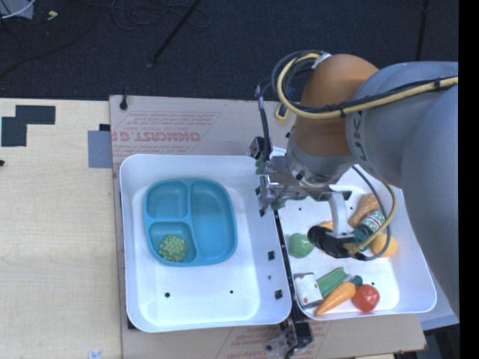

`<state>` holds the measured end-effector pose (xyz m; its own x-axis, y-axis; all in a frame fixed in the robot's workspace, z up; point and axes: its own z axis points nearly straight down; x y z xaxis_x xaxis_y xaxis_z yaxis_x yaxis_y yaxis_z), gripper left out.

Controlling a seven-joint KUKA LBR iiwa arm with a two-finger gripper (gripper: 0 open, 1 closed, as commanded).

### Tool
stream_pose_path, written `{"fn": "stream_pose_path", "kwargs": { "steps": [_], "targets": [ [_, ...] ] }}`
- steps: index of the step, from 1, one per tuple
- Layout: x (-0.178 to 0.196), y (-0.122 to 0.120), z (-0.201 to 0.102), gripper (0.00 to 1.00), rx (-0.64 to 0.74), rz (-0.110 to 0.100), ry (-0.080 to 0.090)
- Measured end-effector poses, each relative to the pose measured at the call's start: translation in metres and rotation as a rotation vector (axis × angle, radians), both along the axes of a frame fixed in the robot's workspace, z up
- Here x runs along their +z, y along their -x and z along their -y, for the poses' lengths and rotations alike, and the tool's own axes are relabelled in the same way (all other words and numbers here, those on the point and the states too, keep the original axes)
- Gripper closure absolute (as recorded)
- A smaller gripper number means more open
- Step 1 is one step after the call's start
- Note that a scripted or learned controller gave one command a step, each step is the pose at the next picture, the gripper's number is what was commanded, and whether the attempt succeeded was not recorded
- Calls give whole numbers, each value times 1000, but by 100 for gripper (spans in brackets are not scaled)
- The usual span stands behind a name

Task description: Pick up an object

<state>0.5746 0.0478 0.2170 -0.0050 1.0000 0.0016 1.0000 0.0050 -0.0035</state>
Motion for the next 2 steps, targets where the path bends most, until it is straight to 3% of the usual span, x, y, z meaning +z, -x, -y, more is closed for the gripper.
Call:
{"fn": "stream_pose_path", "kwargs": {
  "steps": [1, 2],
  "targets": [
    [7, -16, -39, 100, -1, 1, 0],
    [2, -10, -45, 100, -4, -2, 2]
  ]
}}
